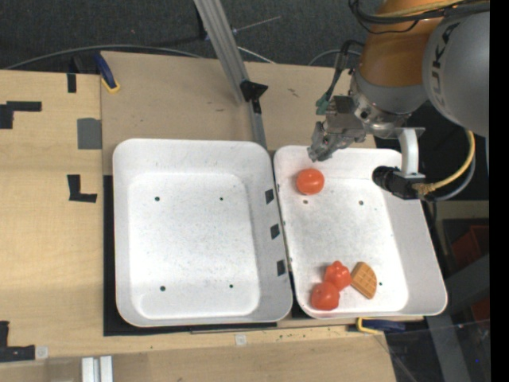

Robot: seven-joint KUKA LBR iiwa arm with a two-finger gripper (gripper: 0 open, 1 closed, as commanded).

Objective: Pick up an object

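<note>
Hanging over the back rim of the right bin (398, 237), the gripper (321, 153) points down from a grey metal wrist beneath the arm's glossy orange band (413, 14); whether it is spread or pressed together cannot be told from this angle, and nothing shows pinched in it. Just in front of and below its tip lies a smooth, round orange-red ball, likely a toy tomato (310, 181), on the speckled white plastic floor. At the near end of that bin sit two lumpy red toy peppers (330, 285) touching each other, and just beside them a flat tan waffle-textured biscuit (364, 279). To its left, the left bin (191, 229) is shallow, round-cornered and dotted with small dark holes. Both rest on a pale wooden bench (48, 237).
</note>
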